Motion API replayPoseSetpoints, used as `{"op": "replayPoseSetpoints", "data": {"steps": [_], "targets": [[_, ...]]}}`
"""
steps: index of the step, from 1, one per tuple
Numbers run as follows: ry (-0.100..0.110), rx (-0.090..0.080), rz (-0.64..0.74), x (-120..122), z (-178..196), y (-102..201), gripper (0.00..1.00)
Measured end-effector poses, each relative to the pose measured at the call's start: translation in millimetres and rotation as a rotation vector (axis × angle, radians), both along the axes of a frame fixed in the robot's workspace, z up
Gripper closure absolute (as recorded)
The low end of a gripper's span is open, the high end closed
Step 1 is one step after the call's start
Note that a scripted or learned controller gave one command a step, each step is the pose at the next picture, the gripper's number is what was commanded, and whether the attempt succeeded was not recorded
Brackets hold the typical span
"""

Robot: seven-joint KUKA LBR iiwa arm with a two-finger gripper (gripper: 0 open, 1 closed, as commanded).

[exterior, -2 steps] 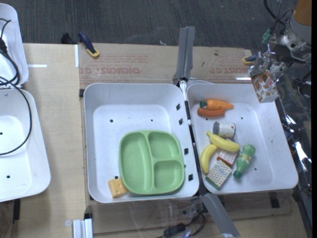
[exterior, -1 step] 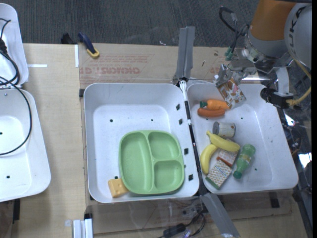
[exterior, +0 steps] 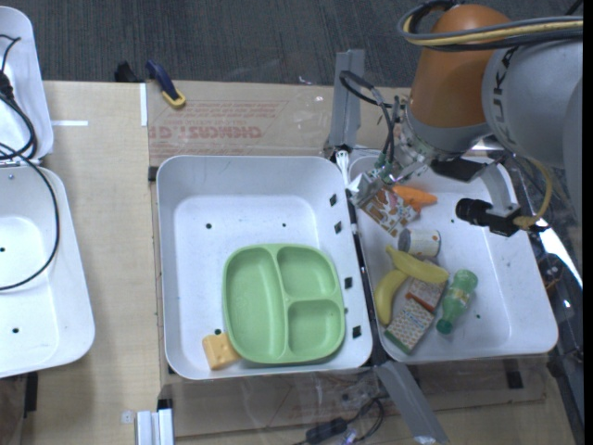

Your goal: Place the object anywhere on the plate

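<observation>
The green divided plate (exterior: 283,302) lies in the left bin (exterior: 176,248), with a yellow cheese wedge (exterior: 219,351) just beside its near-left rim. A carrot (exterior: 414,195) and snack packet (exterior: 387,207) are seen in the right bin, well right of the plate, under the gripper (exterior: 384,170), whose grip cannot be told. A firm hold should be confirmed before anything is carried over the plate.

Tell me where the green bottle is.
The green bottle lies in the right bin, toward its near right side, just right of the bananas and the small box beside them.
</observation>
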State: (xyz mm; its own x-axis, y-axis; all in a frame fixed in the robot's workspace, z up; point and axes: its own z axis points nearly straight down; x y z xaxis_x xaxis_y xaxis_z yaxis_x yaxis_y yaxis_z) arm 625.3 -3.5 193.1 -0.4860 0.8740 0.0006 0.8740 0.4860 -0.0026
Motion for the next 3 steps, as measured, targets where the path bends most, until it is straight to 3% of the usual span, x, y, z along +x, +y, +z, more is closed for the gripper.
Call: {"op": "replayPoseSetpoints", "data": {"steps": [1,2,3], "targets": [[0.000,0.001,0.214,-36.7,-2.3,40.3,1.00],[-0.001,0.000,0.163,-93.4,-2.1,70.4,1.00],[-0.001,0.000,0.161,-93.4,-2.0,69.8,0.00]]}}
